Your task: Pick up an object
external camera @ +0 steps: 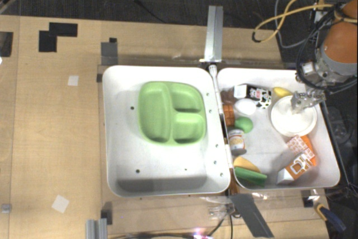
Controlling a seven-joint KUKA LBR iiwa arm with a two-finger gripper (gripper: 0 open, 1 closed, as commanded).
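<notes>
Objects for picking sat in the right white bin (330, 168): round white plate (288, 119), orange-white carton (301, 158), green-yellow wedge (249, 173), small jar (236, 140). Left white bin (114, 137) held a green divided plastic tray (170, 112). Metal hand (306, 99) hovered over the plate's edge, finger state unclear.

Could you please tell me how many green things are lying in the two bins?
3: a divided green tray in the left bin; a green ball and a green wedge in the right bin. Others may be hidden.
</notes>
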